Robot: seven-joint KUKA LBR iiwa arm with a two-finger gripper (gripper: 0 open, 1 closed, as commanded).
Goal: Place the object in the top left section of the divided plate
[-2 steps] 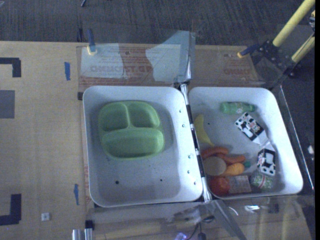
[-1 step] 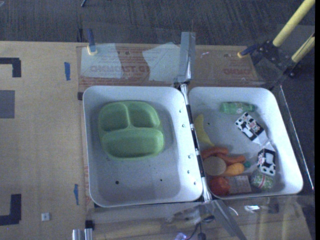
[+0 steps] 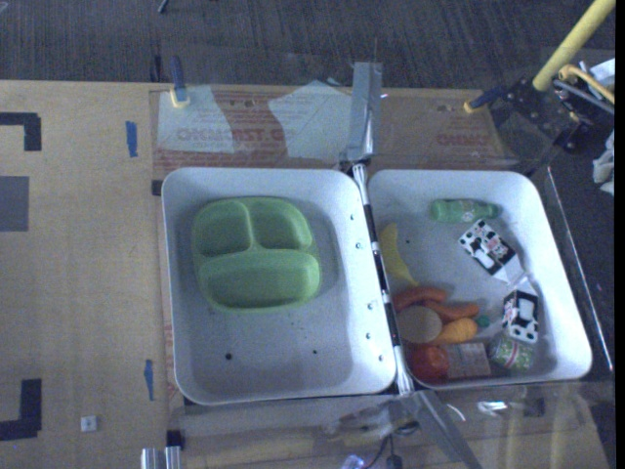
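Observation:
A green divided plate [image 3: 256,254] lies in the upper left part of the left white bin [image 3: 283,360]. Its two small sections sit along the far side and one wide section along the near side, and all three look bare. The right white bin [image 3: 547,223] holds the loose objects: a green bottle [image 3: 463,209] at the back, a yellow banana [image 3: 395,254] by the left wall, orange carrots [image 3: 439,306], a tan round piece [image 3: 420,324], a red tomato-like piece [image 3: 428,362] and two black-and-white cartons [image 3: 486,246] [image 3: 520,316].
A metal clamp bar [image 3: 363,115] rises behind the seam between the bins. A yellow pole [image 3: 584,27] and dark hardware [image 3: 537,106] stand at the far right. Cardboard sheets [image 3: 225,125] lie behind the bins on the wooden bench [image 3: 78,291].

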